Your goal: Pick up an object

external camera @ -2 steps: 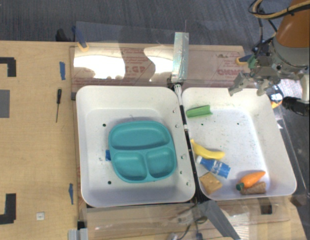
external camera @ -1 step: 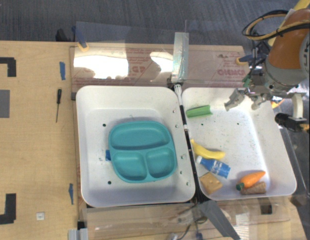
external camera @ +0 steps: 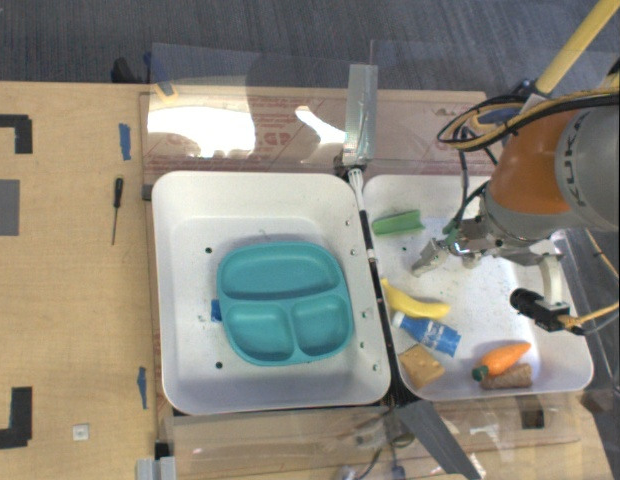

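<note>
1. Gripper [external camera: 427, 259] hangs over the right bin [external camera: 580, 373], fingers slightly spread, pinching nothing.
2. Green block [external camera: 396, 222] lies just beyond the fingertips, apart from them.
3. Banana [external camera: 416, 303], blue bottle [external camera: 431, 335], brown piece [external camera: 422, 368] and carrot [external camera: 506, 358] lie nearer the front.
4. Left bin [external camera: 180, 208] bears a teal divided tray [external camera: 283, 302].

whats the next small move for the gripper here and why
Probably ease the gripper down and toward the banana, the nearest item. The gripper hangs over bare floor of the right bin, between the green block and the banana, with nothing between its fingers.
</note>
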